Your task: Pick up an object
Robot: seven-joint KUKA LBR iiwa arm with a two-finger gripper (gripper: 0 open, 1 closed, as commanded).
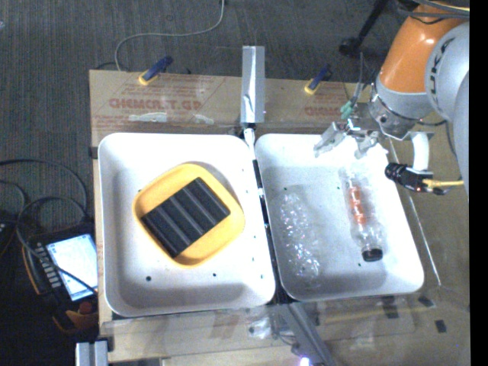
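Bottle, clear with a dark cap, lies lengthwise in the right bin, beside a crumpled clear bag. The gripper hovers over that bin's far edge, fingers spread apart, holding nothing. A yellow-and-black tray fills the left bin.

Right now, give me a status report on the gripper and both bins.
Gripper open, holding nothing, over right bin's far edge. Clear plastic bottle with black cap lying below it, untouched. Crumpled clear plastic wrap beside. Yellow tray with black ribbed insert in left bin.
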